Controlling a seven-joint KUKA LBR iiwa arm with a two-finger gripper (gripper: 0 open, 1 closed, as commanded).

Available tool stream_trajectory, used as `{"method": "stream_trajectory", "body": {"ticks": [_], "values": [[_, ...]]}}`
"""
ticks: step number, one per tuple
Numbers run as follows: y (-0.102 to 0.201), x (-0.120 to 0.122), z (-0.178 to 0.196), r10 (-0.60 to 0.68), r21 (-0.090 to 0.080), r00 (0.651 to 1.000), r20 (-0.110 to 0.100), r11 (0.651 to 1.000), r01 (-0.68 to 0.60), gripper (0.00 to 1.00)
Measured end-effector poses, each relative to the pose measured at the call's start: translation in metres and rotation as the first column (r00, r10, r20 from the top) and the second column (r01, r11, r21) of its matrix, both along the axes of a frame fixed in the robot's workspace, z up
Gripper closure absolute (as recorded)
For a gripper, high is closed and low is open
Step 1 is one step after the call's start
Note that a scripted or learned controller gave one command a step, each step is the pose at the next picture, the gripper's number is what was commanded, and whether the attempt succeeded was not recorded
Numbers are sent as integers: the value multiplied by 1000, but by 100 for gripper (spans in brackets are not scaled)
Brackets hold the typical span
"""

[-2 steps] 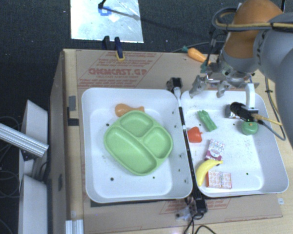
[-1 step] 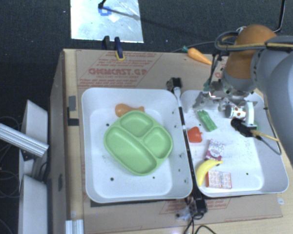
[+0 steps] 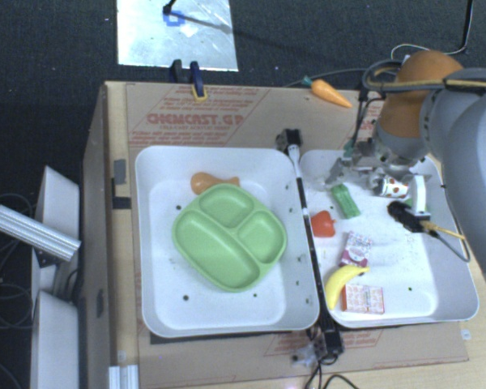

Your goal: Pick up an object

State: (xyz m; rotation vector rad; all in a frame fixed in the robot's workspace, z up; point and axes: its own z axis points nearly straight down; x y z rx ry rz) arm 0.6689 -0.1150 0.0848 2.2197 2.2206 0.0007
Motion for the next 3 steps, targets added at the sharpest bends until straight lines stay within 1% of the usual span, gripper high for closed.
{"method": "stream_trajectory", "body": {"ticks": [1,2,3], "values": [[0,1,12,0,-1,1000,4,1000,0,100],[93,-38,149,4,2,1000,4,1000,-4,100],[190,-106,148,3,2,1000,0,1000,-3,100]]}}
